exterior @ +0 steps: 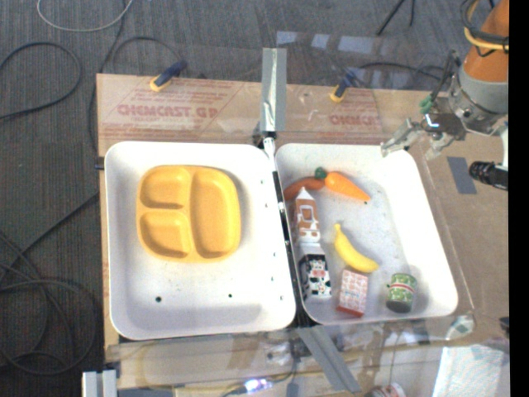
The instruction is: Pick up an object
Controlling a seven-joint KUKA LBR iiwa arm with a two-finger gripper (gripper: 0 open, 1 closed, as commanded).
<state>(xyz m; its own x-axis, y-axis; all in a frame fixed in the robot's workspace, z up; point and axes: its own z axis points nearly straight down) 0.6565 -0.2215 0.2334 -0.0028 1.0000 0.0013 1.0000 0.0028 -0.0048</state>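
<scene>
Orange carrot (345,186) lay in right bin (430,222) near far rim, stem end partly behind bottle (307,215). My claw (421,131) hovered above far right corner, blurred, empty; finger spread unclear.

bench (124,106): brown board top | on it: left bin (124,304), right bin (430,246), side by side
</scene>
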